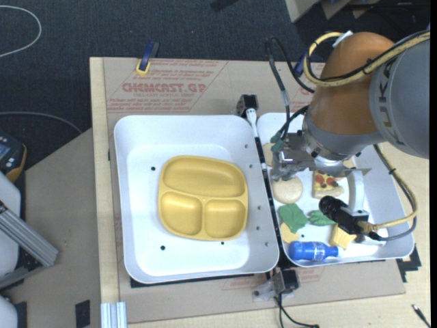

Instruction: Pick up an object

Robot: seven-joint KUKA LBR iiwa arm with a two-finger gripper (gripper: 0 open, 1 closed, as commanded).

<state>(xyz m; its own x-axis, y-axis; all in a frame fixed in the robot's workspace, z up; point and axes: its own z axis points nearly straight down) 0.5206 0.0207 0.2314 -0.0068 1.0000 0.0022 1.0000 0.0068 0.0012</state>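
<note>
Dark carpet [136,19] all round; a brown cardboard-topped bench [171,87] sits on it, printed with red lettering. A small blue and yellow clip [145,59] is on the bench's far edge.

Camera view, looking down at a slant:

- Left bin [136,142]: white and shallow. It holds a yellow divided plate [203,197], lying flat near the middle, with one long compartment at the far side and two smaller ones nearer the camera.
- Right bin [386,186]: white, touching the left bin along their shared wall. It is crowded with small things.
- Arm [355,80]: reaches in from the right, its orange band and grey body covering the far part of the right bin.
- Claw [288,161]: low over the right bin's left side, close to the shared wall. Cannot tell whether it is released or clenched, as the wrist hides it from above. Nothing is seen held.
- Round pale biscuit [287,190]: lies flat on the bin floor just on the near side of the claw, so close that I cannot tell whether they touch.
- Pale square with red spots [326,182]: just right of the biscuit.
- Green leaf [293,216]: just nearer the camera than the biscuit. A second green piece [319,218] lies beside it.
- Yellow wedge [341,237]: near the bin's front.
- Blue bottle [311,251]: on its side along the front wall, well apart from the claw.
</note>
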